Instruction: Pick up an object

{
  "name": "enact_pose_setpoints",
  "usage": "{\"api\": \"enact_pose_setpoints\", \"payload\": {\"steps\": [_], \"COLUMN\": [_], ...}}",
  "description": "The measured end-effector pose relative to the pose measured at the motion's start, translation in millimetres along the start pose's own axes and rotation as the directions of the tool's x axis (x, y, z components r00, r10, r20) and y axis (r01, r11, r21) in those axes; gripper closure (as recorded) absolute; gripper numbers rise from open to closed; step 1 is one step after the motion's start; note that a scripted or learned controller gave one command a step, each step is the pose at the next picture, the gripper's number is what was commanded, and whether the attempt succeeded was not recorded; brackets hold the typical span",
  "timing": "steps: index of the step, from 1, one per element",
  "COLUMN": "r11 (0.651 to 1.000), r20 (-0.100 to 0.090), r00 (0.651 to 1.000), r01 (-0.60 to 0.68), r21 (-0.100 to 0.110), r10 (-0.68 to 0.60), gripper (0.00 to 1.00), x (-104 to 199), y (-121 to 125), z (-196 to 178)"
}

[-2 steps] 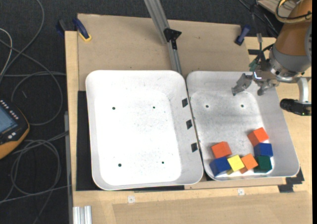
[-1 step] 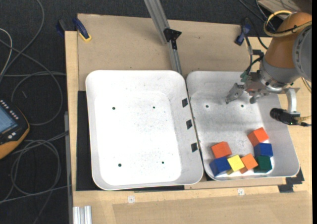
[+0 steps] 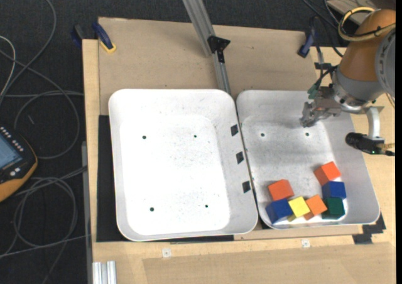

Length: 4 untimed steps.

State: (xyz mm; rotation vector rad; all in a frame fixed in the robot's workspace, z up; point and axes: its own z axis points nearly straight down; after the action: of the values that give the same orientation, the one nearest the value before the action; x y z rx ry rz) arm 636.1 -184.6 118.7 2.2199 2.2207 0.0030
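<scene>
Two shallow white bins sat side by side on the bench: the left bin (image 3: 125, 151) and the right bin (image 3: 276, 113). All the blocks lay in the right bin, bunched in its near corner. Seven could be counted. Three were orange: one (image 3: 280, 189) at the left of the bunch, one (image 3: 326, 171) at the far right, and a smaller one (image 3: 316, 205) low between the others. Two were blue: one (image 3: 277, 211) against the near wall and one (image 3: 335, 189) just below the far-right orange block. One yellow block (image 3: 299, 207) lay between the near blue block and the small orange one, touching both as far as could be seen. One green block (image 3: 335, 207) sat at the near right, just under the second blue block.

The gripper (image 3: 309, 118) hung at the far side of the right bin, over bare white floor, its tip close to or on that floor. How far apart its jaws stood could not be told, as the wrist hid them. Nothing showed between them.

The blocks lay well apart from the gripper, nearer the camera and slightly to its right.
</scene>
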Motion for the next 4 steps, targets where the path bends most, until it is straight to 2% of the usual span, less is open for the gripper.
{"api": "enact_pose_setpoints", "payload": {"steps": [1,2,3,4], "r11": [1.000,1.000,1.000,1.000], "r20": [0.002,0.003,0.002,-0.003], "r00": [1.000,1.000,1.000,1.000], "r01": [0.000,0.001,0.001,0.005], "r21": [-0.004,-0.007,-0.004,0.003], "r10": [0.000,-0.001,-0.001,-0.005], "gripper": [1.00,1.00,1.00,1.00], "x": [3,3,3,51], "y": [-5,-7,-5,-23], "z": [-48,-114,-141,-148]}}
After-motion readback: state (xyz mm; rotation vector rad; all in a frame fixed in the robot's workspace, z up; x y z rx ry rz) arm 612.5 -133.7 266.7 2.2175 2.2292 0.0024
